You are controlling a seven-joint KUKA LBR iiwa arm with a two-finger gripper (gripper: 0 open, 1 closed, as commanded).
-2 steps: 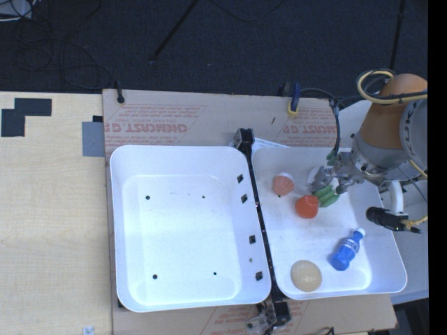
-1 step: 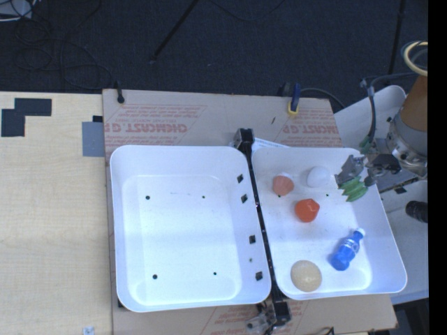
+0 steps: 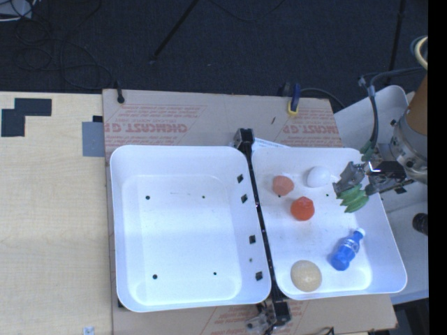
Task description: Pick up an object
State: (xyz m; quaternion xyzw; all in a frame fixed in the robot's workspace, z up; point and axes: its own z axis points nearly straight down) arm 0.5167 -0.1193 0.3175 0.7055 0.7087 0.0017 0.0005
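Note:
The right bin (image 3: 391, 257) holds several objects: a pinkish ball (image 3: 283, 185), a white ball (image 3: 318, 176), a red ball (image 3: 302, 208), a blue bottle (image 3: 346, 250) lying tilted, and a beige round piece (image 3: 306, 275) near the front. A green leafy object (image 3: 354, 198) sits at the bin's right side. My gripper (image 3: 349, 180) reaches in from the right, low over the bin's right rim and directly above the green object, touching or nearly touching it. Whether the green object is held cannot be made out.
The left bin (image 3: 119, 187) stands beside the right one, with a black divider strip (image 3: 253, 215) between them. Both rest on a cardboard sheet (image 3: 174, 121) on the wooden bench. A yellow clip (image 3: 294, 107) sits at the cardboard's far edge.

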